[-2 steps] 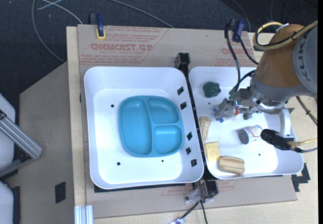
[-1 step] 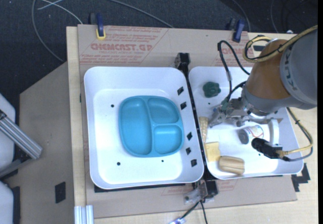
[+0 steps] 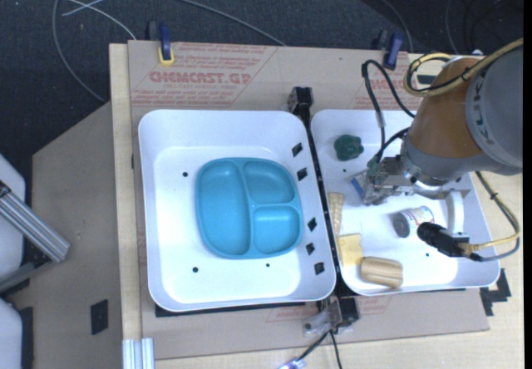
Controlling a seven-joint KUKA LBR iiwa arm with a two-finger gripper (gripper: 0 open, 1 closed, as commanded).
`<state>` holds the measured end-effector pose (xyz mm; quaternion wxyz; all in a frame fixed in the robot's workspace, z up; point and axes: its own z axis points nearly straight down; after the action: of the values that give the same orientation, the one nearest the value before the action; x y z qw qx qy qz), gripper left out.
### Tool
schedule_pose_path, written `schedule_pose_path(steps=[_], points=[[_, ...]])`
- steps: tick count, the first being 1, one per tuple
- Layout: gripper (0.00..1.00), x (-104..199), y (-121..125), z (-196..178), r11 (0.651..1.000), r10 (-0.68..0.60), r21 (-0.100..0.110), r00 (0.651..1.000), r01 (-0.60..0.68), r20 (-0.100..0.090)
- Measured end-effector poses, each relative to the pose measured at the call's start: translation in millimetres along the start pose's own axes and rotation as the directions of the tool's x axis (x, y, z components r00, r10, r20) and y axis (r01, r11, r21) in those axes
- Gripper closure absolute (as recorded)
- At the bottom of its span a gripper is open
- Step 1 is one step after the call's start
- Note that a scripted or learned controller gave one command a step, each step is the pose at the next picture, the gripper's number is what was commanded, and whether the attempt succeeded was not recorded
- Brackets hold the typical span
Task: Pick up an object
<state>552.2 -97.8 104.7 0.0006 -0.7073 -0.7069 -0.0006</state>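
Where the arm [image 3: 465, 122] hides it, claw [image 3: 376, 184] grip unreadable — right bin [image 3: 478, 276], green lump [image 3: 347, 145], blue plate [image 3: 248, 206] left.

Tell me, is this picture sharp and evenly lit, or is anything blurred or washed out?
Camera view: light is bright and fairly even; the white left bin looks nearly washed out, with soft shadows along its walls. The blue divided plate is crisp. The arm is large and slightly soft, close to the lens, and the tool beneath it is hard to read.

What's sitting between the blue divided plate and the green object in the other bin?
In the camera view, between the blue divided plate and the green object lie bare white floor and the bins' adjoining rims with black clips; no loose item.
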Motion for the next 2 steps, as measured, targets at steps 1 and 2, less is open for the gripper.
schedule_pose_path(steps=[1,2], points=[[1.0,-0.7,1.8,-43.2,1.0,-0.001,-0.004,1.0,0.001,0.002],[1.0,0.2,-1.0,-106.5,1.0,-0.002,-0.008,1.0,0.002,0.003]])
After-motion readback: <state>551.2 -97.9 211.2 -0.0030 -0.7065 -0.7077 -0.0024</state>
